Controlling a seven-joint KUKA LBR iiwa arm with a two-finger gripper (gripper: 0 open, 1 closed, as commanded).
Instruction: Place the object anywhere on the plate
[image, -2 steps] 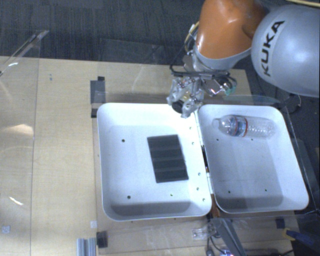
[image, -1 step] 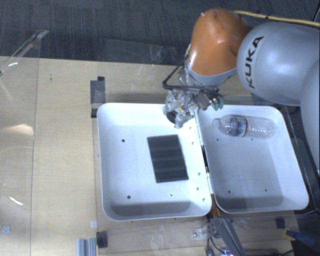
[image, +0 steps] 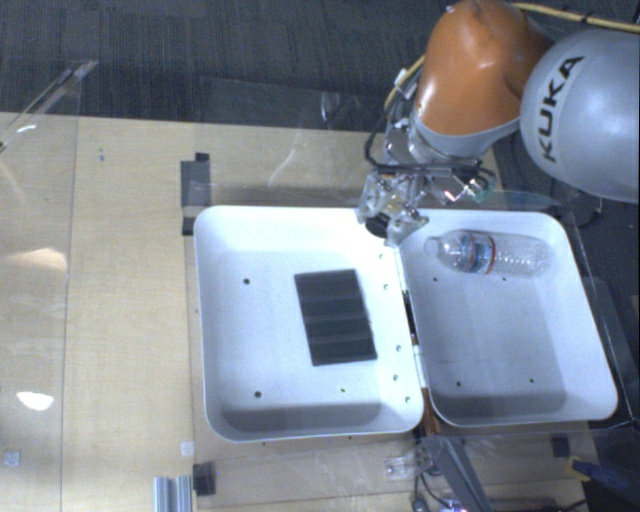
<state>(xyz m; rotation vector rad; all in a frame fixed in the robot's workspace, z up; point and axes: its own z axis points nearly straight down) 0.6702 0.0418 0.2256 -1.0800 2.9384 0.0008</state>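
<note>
Fingers (image: 392, 215): poised over the back edge where the two bins meet, just left of the bottle; whether spread or pressed together cannot be told, tips blurred against wrist hardware. Nothing visibly pinched between them.

Bottle (image: 492, 252): one. Clear plastic, lying on its side in the right bin (image: 520, 390), near that bin's back wall, long axis running left to right. Blue band of label around the middle. Apart from the fingers, not touching them.

Handling, judged: light, likely empty or nearly so; thin wall apt to dent under a hard squeeze; smooth and round, so prone to roll or slip sideways. Best taken across the body at mid-length, close by the label, with closing direction across the long axis.

Plate (image: 335, 317): one. Dark, flat, rectangular, ribbed in three sections, lying mid-floor of the left bin (image: 230, 390), well left of the bottle. Nothing on it.

Bins: two, white, shallow, side by side on the tabletop (image: 110, 300).

Arm (image: 475, 75): one, orange band above the wrist, behind the bottle.
</note>
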